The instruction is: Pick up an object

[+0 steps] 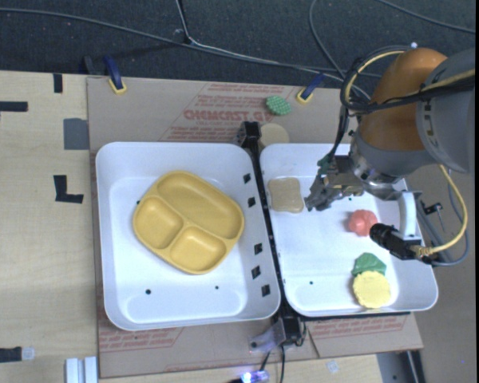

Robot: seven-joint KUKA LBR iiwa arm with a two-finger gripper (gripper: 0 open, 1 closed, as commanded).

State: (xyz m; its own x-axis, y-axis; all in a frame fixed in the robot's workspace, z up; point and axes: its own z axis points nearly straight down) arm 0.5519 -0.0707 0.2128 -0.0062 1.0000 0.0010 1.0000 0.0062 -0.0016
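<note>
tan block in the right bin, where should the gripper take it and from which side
Judging by its pose, the tan block lies flat near the right bin's left wall, with the gripper just to its right. Best come straight down from above and close across its shorter width, on the left and right edges. Its low, flat shape leaves little to grab from the side, and the wall crowds the left.

The tool (pixel 315 200) hangs just beside a beige block (pixel 286 195) in the right bin (pixel 319 298).

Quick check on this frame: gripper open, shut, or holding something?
Gripper: cannot be told; it hangs over the right bin, beside the beige piece, with nothing visibly held.
</note>
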